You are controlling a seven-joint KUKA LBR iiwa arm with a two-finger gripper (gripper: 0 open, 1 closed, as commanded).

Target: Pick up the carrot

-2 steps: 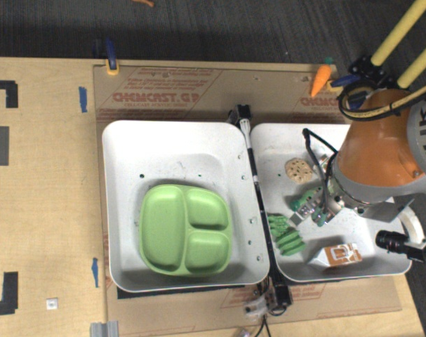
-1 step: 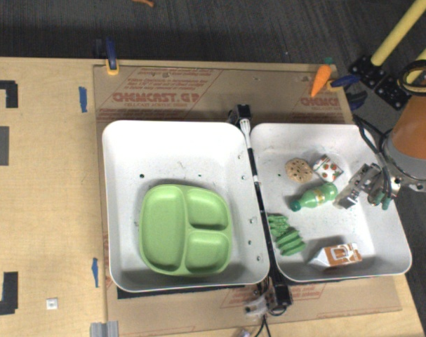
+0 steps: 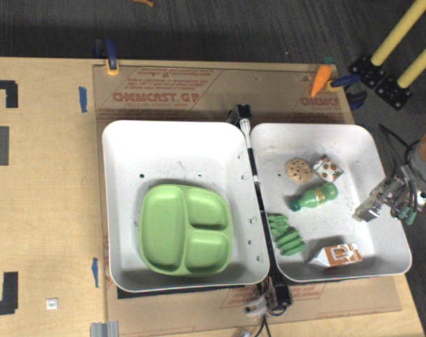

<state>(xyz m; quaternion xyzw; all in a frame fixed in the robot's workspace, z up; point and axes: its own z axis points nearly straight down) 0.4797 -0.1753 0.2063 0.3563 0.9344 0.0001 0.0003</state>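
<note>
A small orange carton (image 3: pixel 341 254) is seen at the near edge of the right bin (image 3: pixel 353 133), with green beans (image 3: pixel 286 236), a green bottle (image 3: pixel 315 196) and a cookie (image 3: pixel 297 169) beyond it. A green plate (image 3: pixel 185 227) is held in the left bin (image 3: pixel 128 153). The gripper (image 3: pixel 373 209) is poised over the right bin's right side; whether it is released or clenched cannot be told, and nothing is seen in it. The carrot (image 3: pixel 321 79) is found on the bench beyond both bins, well apart from the gripper. The pick is judged not yet begun: reach, grasp and lift are all left.
</note>
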